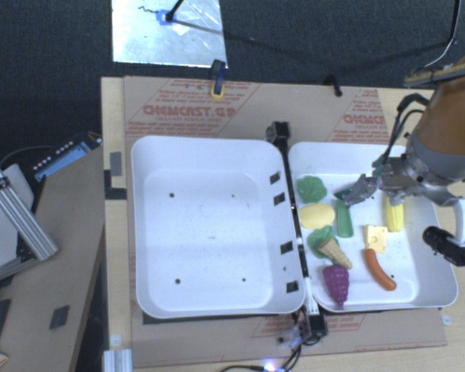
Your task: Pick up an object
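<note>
**Bench stock: two white bins, toy food in the right-hand one**

Left bin [209, 231]: shallow white tray, bare floor with a few small dark dots.

Right bin [438, 289]: shallow white tray, joined to the left one along a strip of black clips. Contents, all toy food:
- green leafy vegetable [311, 187], near the bin's left wall, upper part
- pale yellow lump [317, 215], just below the leafy vegetable, touching or nearly so
- green stick-shaped piece [345, 219], upright in the view, just beside the yellow lump
- ice-cream cone with green top [328, 246], tilted, below the yellow lump
- purple grape bunch [336, 284], near the bin's front edge
- orange carrot or sausage [380, 270], lying at a slant, right of the grapes
- yellow cheese wedge [376, 238], just above the orange piece
- yellow corn-like piece [394, 216], partly under the arm

Gripper [355, 192]: reaches in from the right, low over the upper end of the green stick; its jaw setting cannot be told, and nothing can be seen held.

Arm [449, 130]: grey with orange band, over the right bin's far right corner
</note>
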